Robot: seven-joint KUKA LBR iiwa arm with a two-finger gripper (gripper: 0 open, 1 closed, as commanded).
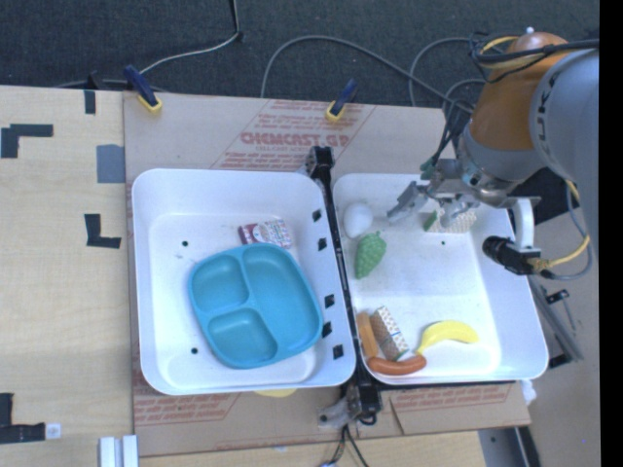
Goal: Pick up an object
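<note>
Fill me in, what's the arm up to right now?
The KUKA arm reaches in over the right bin, its gripper hovering near the bin's back. Nothing visibly held. In that bin: a white round object, a green toy, a banana, and a carrot, block and sausage cluster at the front. The left bin holds a blue divided plate and a small packet.

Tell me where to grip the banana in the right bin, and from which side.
Grip the banana across its middle, coming straight down. It lies flat with bare floor around it, clear of the hot dog, and the curved body is narrow enough there for two fingers.
</note>
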